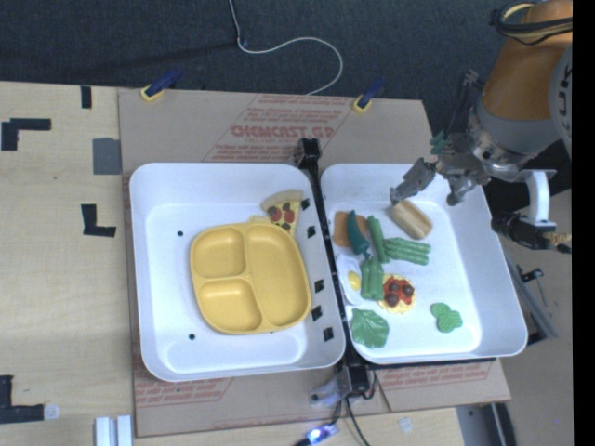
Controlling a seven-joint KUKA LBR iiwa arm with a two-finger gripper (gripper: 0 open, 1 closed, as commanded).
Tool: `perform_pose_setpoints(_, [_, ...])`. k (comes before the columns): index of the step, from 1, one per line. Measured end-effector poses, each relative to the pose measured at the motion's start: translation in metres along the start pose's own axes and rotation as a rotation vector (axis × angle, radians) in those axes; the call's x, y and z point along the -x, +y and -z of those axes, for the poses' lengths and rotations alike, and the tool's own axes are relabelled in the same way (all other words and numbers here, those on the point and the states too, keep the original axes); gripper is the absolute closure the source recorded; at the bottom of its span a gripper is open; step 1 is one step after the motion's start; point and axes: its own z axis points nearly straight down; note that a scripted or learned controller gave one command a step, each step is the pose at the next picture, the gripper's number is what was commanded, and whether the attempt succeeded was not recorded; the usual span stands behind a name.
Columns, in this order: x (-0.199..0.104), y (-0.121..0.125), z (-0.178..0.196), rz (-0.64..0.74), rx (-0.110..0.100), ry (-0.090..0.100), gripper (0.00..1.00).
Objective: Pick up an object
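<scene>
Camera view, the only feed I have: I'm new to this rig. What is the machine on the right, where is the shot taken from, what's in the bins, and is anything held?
The shot looks down at a slant from above the bench. The grey and orange machine at right is a robot arm; its gripper has two fingers, spread open over the right bin, just above a tan bread-like piece. Nothing sits between the fingers, so nothing is held. That bin also holds toy food: green bean-like pieces, a leaf and a small green piece. The left bin holds a yellow divided plate and a toy pizza slice.
</scene>
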Motion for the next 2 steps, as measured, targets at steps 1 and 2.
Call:
perform_pose_setpoints(1, [0.000,0.002,0.008,0.003,0.013,-0.002,0.00])
perform_pose_setpoints(2, [0.000,0.011,-0.052,0.003,0.008,-0.002,0.00])
